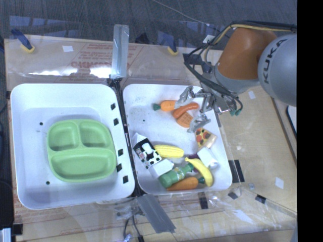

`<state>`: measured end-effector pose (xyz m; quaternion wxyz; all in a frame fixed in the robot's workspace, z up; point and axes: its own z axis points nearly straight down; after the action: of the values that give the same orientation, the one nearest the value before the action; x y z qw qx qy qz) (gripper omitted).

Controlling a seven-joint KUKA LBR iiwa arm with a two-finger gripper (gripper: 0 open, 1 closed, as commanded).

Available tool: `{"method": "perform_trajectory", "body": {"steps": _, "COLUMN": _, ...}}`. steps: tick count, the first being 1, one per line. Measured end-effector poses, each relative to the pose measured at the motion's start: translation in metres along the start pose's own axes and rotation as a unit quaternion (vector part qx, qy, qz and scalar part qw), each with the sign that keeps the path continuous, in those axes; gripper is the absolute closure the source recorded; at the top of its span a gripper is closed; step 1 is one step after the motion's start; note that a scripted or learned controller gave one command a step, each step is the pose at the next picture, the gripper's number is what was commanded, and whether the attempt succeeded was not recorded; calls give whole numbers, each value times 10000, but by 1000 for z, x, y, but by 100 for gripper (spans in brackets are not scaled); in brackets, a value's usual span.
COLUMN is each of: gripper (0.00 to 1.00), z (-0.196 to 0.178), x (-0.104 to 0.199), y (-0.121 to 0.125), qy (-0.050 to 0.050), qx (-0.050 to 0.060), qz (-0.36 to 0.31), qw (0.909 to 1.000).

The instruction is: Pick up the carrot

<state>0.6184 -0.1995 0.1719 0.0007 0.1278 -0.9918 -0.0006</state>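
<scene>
Dark carpet floor [75, 4]; light wooden bench [262, 150].

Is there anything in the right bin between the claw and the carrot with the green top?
In the camera view, nothing lies between: the claw hangs right beside the carrot, with another orange toy just below them. Only bare bin floor surrounds the carrot's far side.

The carrot [168, 105] is a small orange toy with a green leafy end. It lies flat in the far part of the right bin [132, 135], green end toward the bin's left wall, root pointing right. Its right end is touching another orange piece [185, 111], or lies just beside it.
</scene>
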Motion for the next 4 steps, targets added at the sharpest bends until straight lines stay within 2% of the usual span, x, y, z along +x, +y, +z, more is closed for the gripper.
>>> {"method": "perform_trajectory", "body": {"steps": 1, "gripper": 0, "z": 73, "x": -3, "y": 18, "qy": 10, "qx": -7, "qz": 703, "qw": 9975}}
{"method": "perform_trajectory", "body": {"steps": 2, "gripper": 100, "z": 59, "x": -7, "y": 19, "qy": -30, "qx": 15, "qz": 661, "qw": 9978}}
{"method": "perform_trajectory", "body": {"steps": 3, "gripper": 100, "z": 80, "x": 49, "y": 20, "qy": 0, "qx": -1, "qz": 2340, "qw": 9722}}
{"method": "perform_trajectory", "body": {"steps": 4, "gripper": 0, "z": 80, "x": 49, "y": 20, "qy": -7, "qx": 1, "qz": 2337, "qw": 9723}}
